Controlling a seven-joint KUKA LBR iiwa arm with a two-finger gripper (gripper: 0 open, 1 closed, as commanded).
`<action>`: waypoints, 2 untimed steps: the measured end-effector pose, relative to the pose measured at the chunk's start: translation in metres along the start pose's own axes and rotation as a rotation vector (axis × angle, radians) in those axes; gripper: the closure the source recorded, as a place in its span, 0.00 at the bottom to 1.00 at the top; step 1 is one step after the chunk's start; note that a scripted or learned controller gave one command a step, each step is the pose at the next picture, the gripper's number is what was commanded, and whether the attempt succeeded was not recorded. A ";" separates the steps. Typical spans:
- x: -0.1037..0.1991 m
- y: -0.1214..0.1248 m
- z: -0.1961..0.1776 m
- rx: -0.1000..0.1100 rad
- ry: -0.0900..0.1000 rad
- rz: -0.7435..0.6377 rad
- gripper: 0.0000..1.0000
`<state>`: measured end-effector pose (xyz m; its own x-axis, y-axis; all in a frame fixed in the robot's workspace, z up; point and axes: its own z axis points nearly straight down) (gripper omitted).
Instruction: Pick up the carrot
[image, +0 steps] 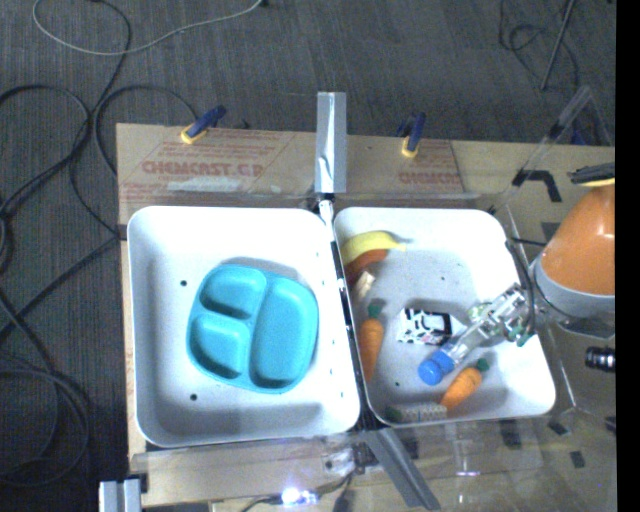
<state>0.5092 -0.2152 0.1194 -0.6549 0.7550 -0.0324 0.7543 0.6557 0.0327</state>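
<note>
While my gripper (497, 322) hangs low in the right bin (520, 262), fingers too blurred to read, I see a carrot (462, 387) just below-left of it by a blue cap (432, 371), lying diagonally; another carrot (371, 345) rests against the left wall.

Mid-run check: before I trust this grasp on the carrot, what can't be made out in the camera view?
- End effector: blurred and small, so open or shut is unreadable, and so is any contact with the carrot beside it.
- Black-and-white item: too small to identify.
- Orange object under the banana: partly covered, identity unclear.
- Arm: cut off by the right edge.
</note>
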 end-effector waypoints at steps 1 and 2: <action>-0.012 0.015 0.004 -0.011 -0.003 0.135 0.00; 0.012 0.011 0.004 -0.015 -0.032 0.039 0.00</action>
<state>0.5098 -0.1984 0.1152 -0.6231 0.7796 -0.0629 0.7782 0.6260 0.0496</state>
